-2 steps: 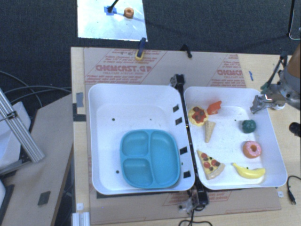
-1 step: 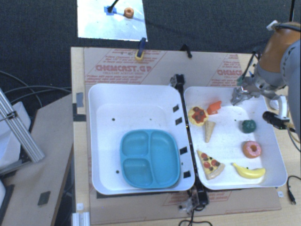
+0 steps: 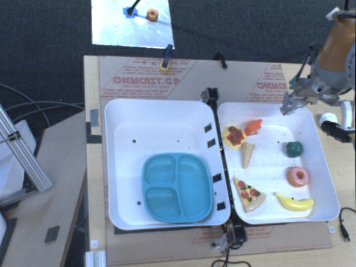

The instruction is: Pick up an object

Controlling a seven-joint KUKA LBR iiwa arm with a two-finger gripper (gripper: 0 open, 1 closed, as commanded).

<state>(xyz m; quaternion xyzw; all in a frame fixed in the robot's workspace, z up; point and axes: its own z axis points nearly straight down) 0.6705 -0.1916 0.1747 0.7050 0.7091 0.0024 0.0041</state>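
Grey gripper [image 3: 290, 105] hangs at upper right over the right bin's rim [image 3: 328, 166]; its opening cannot be told. Objects lie lower: green ball [image 3: 293, 148], donut [image 3: 298, 176]. Descending here risks striking the rim.

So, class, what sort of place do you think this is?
Probably a robotics lab test bench. A robot arm reaches over two white bins, and one holds toy food such as a banana and donut.

Arm [image 3: 339, 49] cut off by right and top edges. Gripper [image 3: 290, 105] small and blurred (finger state unreadable) over right bin's [image 3: 328, 166] far rim. Orange item [image 3: 253, 127] beside round pizza [image 3: 234, 136]: too small to identify.
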